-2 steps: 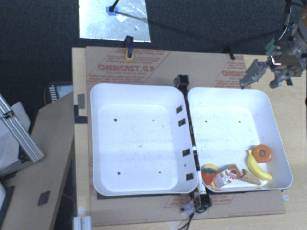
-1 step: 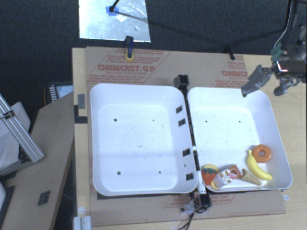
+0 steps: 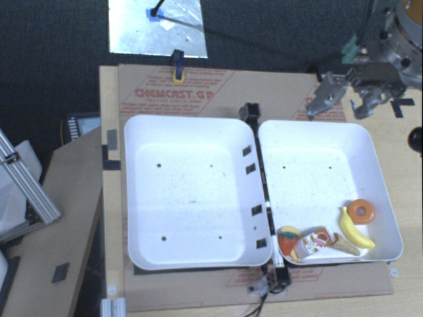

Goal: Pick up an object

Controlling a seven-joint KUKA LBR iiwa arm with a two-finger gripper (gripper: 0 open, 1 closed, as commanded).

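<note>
Four items: a yellow plastic banana (image 3: 355, 230), an orange ring-shaped doughnut toy (image 3: 361, 211), a red-orange tomato-like toy (image 3: 289, 240) and a small white printed packet (image 3: 313, 242), bunched in the near right corner of the right white bin (image 3: 310, 144).
Gripper: the two-finger gripper (image 3: 344, 101) hangs above the bin's far rim, fingers spread apart, nothing between them, well apart from the items.
Left white bin (image 3: 132, 177): bare floor.
Handling: probably light, hollow, stiff plastic, smooth and apt to slip.
Hold: the banana's middle, across its narrow width, seems best; the bin wall is close.
</note>
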